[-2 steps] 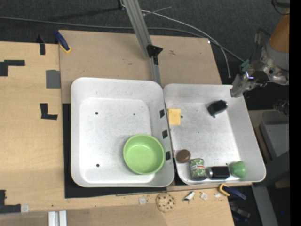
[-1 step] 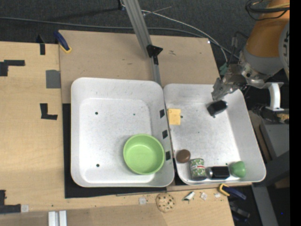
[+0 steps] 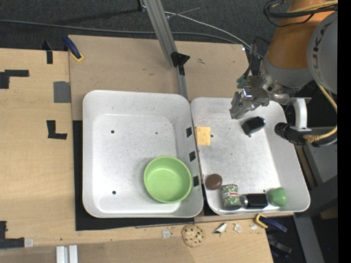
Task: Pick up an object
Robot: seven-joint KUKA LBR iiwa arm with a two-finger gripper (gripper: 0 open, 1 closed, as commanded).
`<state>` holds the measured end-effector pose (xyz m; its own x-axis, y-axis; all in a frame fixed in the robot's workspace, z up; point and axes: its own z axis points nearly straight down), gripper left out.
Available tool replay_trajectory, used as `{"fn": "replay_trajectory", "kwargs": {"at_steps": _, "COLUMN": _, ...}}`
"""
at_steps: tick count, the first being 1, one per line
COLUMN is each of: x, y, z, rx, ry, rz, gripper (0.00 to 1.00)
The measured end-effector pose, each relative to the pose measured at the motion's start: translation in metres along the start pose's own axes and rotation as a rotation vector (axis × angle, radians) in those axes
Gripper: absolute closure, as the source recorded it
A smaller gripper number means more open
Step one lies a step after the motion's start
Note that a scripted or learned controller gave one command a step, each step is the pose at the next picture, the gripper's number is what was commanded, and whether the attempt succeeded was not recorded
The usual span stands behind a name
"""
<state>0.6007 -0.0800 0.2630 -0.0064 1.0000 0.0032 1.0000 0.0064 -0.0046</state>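
My gripper hangs over the far part of the right bin, near its back rim. A small black object lies just right of and below it, apart from it. A yellow block rests by the bin's left wall. Along the near edge sit a brown round piece, a green-labelled can, a black item and a green ball. Nothing shows in the gripper's grasp.
The left bin holds a green bowl at its near right corner. A metal pole slants down to the bins' shared back edge. A cookie and small scraps lie on the bench in front of the bins.
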Motion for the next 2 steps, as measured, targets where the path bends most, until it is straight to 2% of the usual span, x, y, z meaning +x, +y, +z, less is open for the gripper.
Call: {"fn": "replay_trajectory", "kwargs": {"at_steps": 2, "x": 0.127, "y": -0.001, "z": 0.009, "rx": 0.000, "ry": -0.001, "rz": -0.002, "gripper": 1.00}}
